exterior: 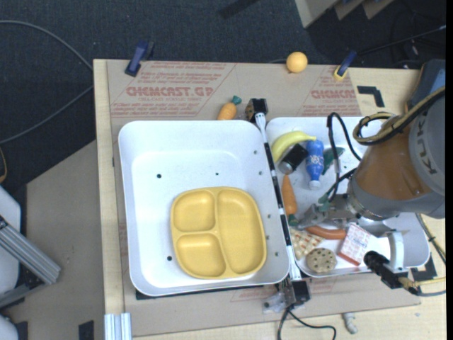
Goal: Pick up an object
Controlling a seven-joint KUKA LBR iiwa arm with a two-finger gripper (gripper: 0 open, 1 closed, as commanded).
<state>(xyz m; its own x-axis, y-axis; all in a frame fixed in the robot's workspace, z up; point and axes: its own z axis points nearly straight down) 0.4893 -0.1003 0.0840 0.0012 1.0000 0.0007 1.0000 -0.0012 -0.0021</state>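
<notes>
The cookie (320,260) lies at the right bin's (417,250) near edge, just below the gripper (327,211). The arm (388,179) hides the bin's middle, and whether the gripper holds anything cannot be told. A sausage (327,230) lies just beneath it, a carrot (289,194) to its left.

Open floor rings the yellow divided plate (218,231) in the left bin (141,190), widest along the far and left walls. The right bin (414,243) is crowded: a banana (289,142), a dark can (290,159) and a blue bottle (315,163) pack its far end, with a carrot (289,194) along the dividing wall and a cookie (320,260) and red-and-white packet (354,244) nearer. The arm (396,168) covers much of that bin, so any room beneath it apparently cannot be judged.
</notes>
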